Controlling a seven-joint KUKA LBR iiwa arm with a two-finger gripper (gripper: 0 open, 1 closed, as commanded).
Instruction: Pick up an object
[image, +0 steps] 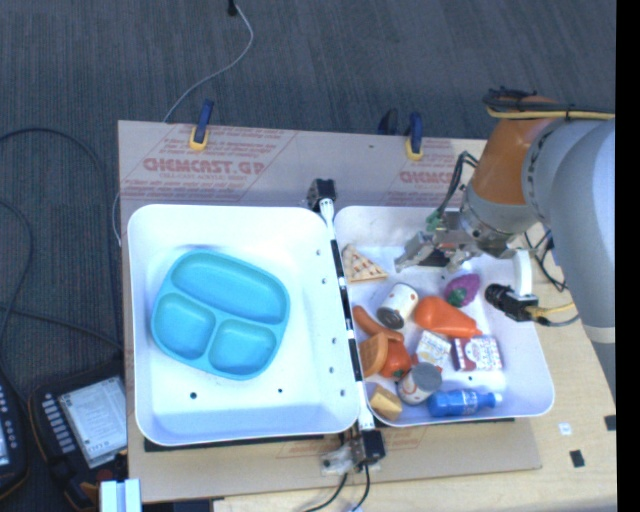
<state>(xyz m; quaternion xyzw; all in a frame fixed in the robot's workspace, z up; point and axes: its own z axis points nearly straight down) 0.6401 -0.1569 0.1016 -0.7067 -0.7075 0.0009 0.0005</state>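
Faded red lettering on the brown board (250, 160) under the bins reads "CHEMCAST GP" near its far left corner; the same print near the far right corner is cut off by the grey arm with the orange band (520, 165). The two-finger metal gripper (425, 250) hangs over the far edge of the right white bin (530, 395), its fingers spread apart with nothing between them.

Just beside it lie a tan waffle-patterned wedge (362, 265) by the bin's left wall and a purple rounded toy with a green tip (461, 290). Toward the middle sit a white cylinder (399, 303) and an orange carrot-shaped toy (447, 317). A small red-and-white packet (478, 353) carries print too small to read. A blue plastic bottle (462, 402) lies along the near edge.

The left white bin (160, 410) holds a blue three-compartment plastic tray (220, 312).
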